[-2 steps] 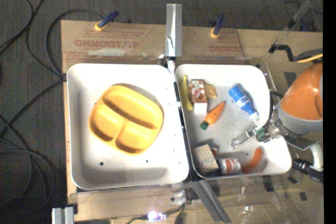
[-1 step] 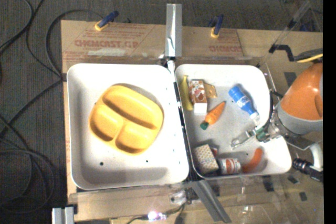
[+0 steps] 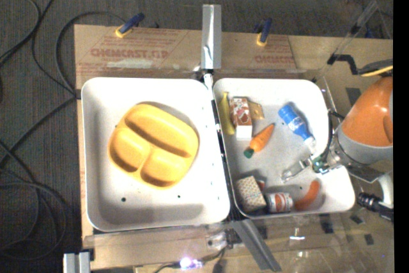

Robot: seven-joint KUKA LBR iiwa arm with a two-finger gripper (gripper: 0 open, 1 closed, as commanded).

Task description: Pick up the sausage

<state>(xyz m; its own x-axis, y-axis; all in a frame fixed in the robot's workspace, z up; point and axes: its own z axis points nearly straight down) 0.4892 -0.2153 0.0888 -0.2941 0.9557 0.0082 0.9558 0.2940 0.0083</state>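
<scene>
Sausage [image 3: 309, 194] lies in the right bin's [image 3: 268, 84] lower-right corner, beside a small can [image 3: 280, 202]. Gripper [image 3: 300, 169], just above it at centre right, stands apart, holding nothing; finger state cannot be told. Yellow divided tray [image 3: 154, 144] occupies the left bin [image 3: 96, 156].

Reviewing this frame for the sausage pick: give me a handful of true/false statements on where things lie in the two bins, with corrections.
1. The sausage lies in the right bin, near its front right corner. True.
2. The yellow divided plate sits in the right bin. False: it sits in the left bin.
3. The gripper holds the sausage between its fingers. False: the sausage lies on the bin floor, apart from the gripper.
4. The carrot lies near the middle of the right bin. True.
5. The blue bottle lies in the left bin beside the plate. False: it lies in the right bin, right of the carrot.
</scene>
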